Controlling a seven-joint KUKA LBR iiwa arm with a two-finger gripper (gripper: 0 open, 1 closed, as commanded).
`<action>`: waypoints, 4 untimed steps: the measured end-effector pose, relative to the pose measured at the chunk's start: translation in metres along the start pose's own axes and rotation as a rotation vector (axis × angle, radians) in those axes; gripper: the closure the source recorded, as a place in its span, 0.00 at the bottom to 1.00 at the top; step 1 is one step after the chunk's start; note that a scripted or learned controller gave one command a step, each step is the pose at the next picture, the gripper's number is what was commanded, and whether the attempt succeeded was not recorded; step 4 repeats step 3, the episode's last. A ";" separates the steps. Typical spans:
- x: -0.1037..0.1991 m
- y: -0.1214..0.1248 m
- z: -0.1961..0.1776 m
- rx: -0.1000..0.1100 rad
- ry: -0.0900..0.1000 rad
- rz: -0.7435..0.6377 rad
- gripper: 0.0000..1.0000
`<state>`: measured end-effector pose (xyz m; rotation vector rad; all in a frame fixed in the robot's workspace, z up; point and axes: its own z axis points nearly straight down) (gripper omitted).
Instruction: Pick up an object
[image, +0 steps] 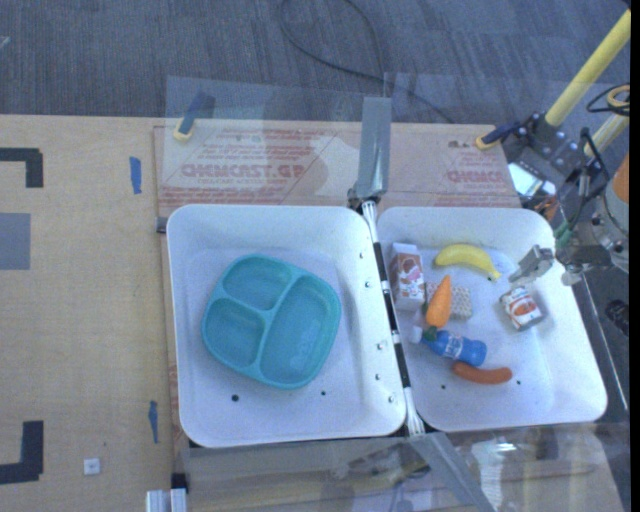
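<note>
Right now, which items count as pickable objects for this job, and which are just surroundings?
Pickable, right bin:
banana
carrot
carton
blue bottle
sausage
can
gripper above them

Surroundings:
teal divided plate
left bin

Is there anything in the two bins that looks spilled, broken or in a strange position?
Nothing looks spilled or broken. The right bin holds small items lying loosely at mixed angles: a banana, a carrot, a blue bottle on its side and a can tilted over. The teal divided plate lies flat in the left bin.
</note>
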<state>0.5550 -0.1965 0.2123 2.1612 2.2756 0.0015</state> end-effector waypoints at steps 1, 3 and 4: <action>-0.018 -0.002 0.115 -0.004 0.007 0.051 0.00; 0.027 -0.021 0.030 0.002 0.001 0.195 1.00; 0.027 -0.021 0.030 0.002 0.001 0.195 1.00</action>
